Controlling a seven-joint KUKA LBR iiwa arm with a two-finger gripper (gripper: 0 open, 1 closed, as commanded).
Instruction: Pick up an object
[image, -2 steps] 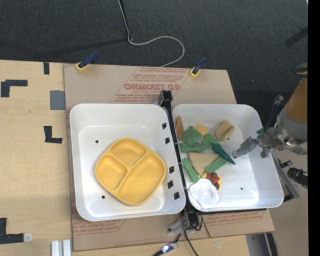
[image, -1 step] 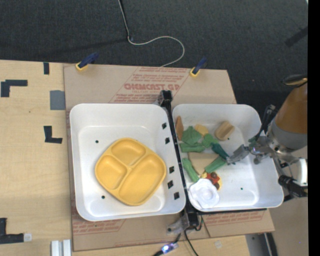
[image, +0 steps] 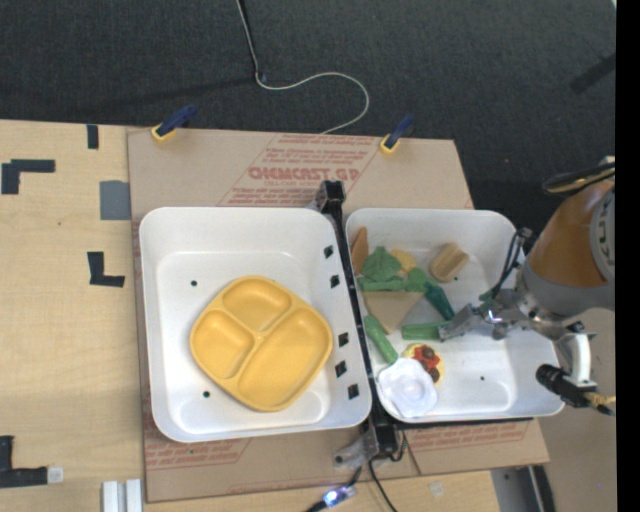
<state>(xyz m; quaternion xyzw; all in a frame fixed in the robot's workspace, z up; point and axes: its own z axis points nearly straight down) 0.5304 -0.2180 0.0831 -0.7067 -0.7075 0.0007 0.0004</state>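
Pincer (image: 452, 326) low in right bin (image: 490, 395), among green pieces (image: 420, 300); can't tell if apart or together. Risk: toys packed tight, so it may nudge neighbours & grab nothing, or snag two.

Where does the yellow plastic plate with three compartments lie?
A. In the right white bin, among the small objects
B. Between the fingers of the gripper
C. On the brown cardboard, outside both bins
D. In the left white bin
D: the yellow plastic plate with three compartments lies flat on the floor of the left white bin, apart from the gripper, which is over the right white bin.
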